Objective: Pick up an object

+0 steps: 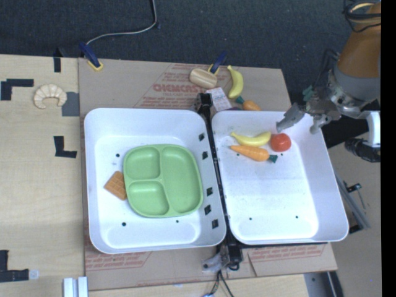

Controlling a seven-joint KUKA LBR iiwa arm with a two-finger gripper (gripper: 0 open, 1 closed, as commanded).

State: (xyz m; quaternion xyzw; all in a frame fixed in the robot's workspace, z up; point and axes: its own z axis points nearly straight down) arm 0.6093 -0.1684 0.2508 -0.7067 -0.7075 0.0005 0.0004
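Gripper (301, 121) sits at the upper right of the frame, over the far right corner of the right bin (309, 228); its two grey fingers are spread apart with nothing between them. One fingertip (284, 124) points down-left toward the red tomato (281, 142), near it but whether it touches cannot be told. Grey arm with orange band (362, 48) comes in from the right edge.

Contents of right bin, all grouped in its upper part: tomato; yellow banana (252, 139) just left of the tomato and touching it; orange carrot (250, 153) lying just below the banana, green end toward the tomato.

Left bin (102, 178): green divided plate (164, 179) with three compartments, roughly centred. A tan waffle-patterned piece (116, 185) lies against the plate's left edge, partly tucked under it.

Behind the bins, upper centre: a bread roll (202, 77), a second banana (235, 82), and a small packet (218, 97) with print too small to read. Cardboard sheet (142, 85) under the bins bears red lettering, reads approximately "CHEMCAST"; not fully legible. Croissant (49, 95) at far left on the bench. White cable (133, 30) runs across the dark floor at top.
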